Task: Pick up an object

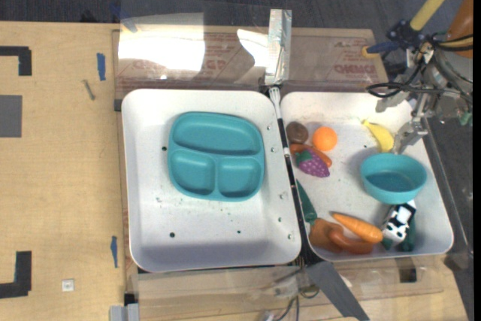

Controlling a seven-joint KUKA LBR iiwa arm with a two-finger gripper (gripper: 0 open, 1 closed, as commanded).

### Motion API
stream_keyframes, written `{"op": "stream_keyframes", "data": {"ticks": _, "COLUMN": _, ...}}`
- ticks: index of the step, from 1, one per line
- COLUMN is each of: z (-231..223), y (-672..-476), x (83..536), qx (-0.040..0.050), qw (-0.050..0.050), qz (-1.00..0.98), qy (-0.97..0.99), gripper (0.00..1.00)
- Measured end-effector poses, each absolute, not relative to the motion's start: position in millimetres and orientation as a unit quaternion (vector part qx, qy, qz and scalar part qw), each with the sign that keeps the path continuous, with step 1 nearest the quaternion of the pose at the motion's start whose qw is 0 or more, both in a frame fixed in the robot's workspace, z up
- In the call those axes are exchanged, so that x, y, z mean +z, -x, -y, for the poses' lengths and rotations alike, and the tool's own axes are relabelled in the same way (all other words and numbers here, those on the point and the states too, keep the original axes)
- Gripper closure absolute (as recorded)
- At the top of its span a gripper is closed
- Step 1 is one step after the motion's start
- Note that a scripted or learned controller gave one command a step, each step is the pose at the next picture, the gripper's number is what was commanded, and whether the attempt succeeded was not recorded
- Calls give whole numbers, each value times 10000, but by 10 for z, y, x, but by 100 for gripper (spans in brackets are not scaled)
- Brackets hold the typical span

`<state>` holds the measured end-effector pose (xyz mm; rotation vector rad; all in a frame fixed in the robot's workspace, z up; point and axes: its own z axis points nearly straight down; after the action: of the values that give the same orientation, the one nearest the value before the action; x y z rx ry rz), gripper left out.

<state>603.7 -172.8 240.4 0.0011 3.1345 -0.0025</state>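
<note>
Two bins, arm at the right bin's far right corner.
Your left bin (143,184) carries a teal divided plate (216,155) near its centre. Your right bin (440,233) holds a blue bowl (394,178) toward its right edge; a carrot (356,226) lies over a brown piece (329,236) along the near edge, with a black-and-white toy cow (400,220) at the near right corner. A banana (381,135) sits by the far edge, purple grapes (313,164), an orange ball (325,138) and a brown lump (297,132) near the left edge. Your gripper (410,136) hangs just beside the banana, above the bowl's far rim; you cannot tell how far open it is, and nothing shows between its tips.
</note>
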Motion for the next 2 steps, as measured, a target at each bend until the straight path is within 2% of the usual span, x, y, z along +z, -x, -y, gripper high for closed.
{"op": "stream_keyframes", "data": {"ticks": 1, "z": 1687, "y": -6066, "x": 1356, "qx": 15, "qw": -27, "qz": -10000, "qy": 69, "gripper": 0}}
{"op": "stream_keyframes", "data": {"ticks": 2, "z": 2038, "y": -6115, "x": 899, "qx": -4, "qw": 52, "qz": -9993, "qy": -379, "gripper": 0}}
